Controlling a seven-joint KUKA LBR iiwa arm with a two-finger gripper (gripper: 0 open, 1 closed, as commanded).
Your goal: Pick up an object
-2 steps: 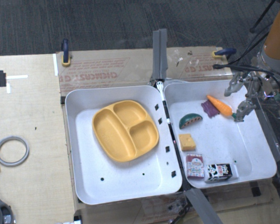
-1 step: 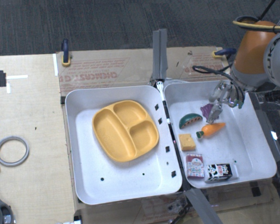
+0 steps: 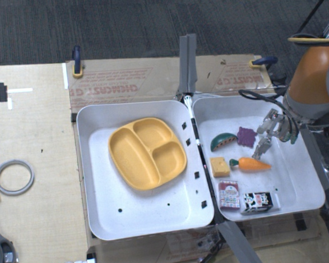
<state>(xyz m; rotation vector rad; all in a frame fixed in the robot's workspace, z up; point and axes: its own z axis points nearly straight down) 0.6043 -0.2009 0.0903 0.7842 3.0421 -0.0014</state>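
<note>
We see 2 white bins side by side. The left bin (image 3: 102,211) carries a yellow divided plate (image 3: 147,152) lying a little toward its far edge, well apart from the work. The right bin (image 3: 303,191) holds the small things we can choose from, all loosely scattered and mostly apart from each other, which leaves room for fingers to come down around any 1 of them.

The gripper (image 3: 265,144) hangs over the middle of the right bin, toward its right edge, tilted down and to the left. Its fingers look parted by a narrow gap, and we see nothing between them. The tip sits just above the carrot (image 3: 253,163), which lies on its side near the bin's middle, and just right of the purple piece (image 3: 246,136). We judge the carrot the likeliest target, since the fingers point at its thick end.

A watermelon slice (image 3: 223,141) lies toward the far left corner, a cheese cube (image 3: 219,166) sits near the left edge, just beside the carrot's leafy end. A red carton (image 3: 229,195) and a black-and-white carton (image 3: 257,202) lie flat along the near edge.

The close cheese cube could get nudged during a grasp.
</note>
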